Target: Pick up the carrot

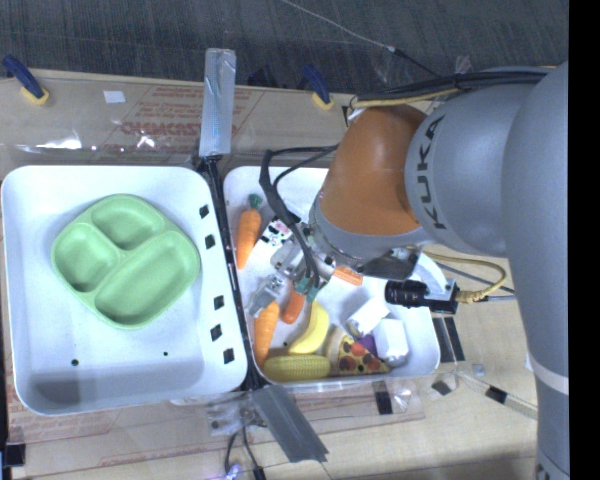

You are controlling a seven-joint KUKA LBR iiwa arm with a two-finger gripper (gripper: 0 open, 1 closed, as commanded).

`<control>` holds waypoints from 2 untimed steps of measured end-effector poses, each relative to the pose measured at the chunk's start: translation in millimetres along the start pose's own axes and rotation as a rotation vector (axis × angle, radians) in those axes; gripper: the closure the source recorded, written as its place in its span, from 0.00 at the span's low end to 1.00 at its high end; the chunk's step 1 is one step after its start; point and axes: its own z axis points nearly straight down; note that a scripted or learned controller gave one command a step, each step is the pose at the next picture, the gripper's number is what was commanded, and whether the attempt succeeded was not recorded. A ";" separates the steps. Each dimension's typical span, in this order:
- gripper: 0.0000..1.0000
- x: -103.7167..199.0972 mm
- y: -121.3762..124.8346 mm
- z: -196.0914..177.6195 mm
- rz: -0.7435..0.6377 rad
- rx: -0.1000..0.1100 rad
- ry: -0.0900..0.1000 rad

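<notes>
Arm: grey KUKA arm [490, 158] with its orange band, nearest the lens, reaching from the right and covering much of the right bin's upper half.
Pincer: pincer [298, 266] hangs low over the middle of the right bin, among the food; whether it is apart or together I cannot tell, as the metal parts blur into the clutter.
Carrot, task's thing: the clearest carrot [247, 233] lies upright along the right bin's left wall, near the top, just left of the pincer and apart from it.
Other orange pieces: two more carrot-like pieces, one lower carrot [265, 329] by the left wall and a small orange piece [294, 306] just under the pincer; three in all, none seen clamped.
Why so placed: the pincer's low stance beside the orange pieces reads as an approach for a grasp; I judge the pick not yet done.
Bins: two, the left bin [40, 368] and the right bin [425, 368], side by side on the surface [80, 108].
Left bin contents: one green divided plate [126, 258], three compartments.
Right bin contents: one banana [314, 331], one corn cob [296, 367], one pizza slice [356, 355], white items at lower right.
Risk: crowded toys may foul the grasp.
</notes>
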 end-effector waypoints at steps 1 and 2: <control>0.00 24.3 -23.4 0.9 0.076 0.003 0.004; 0.00 29.4 -15.9 0.4 0.361 0.000 -0.001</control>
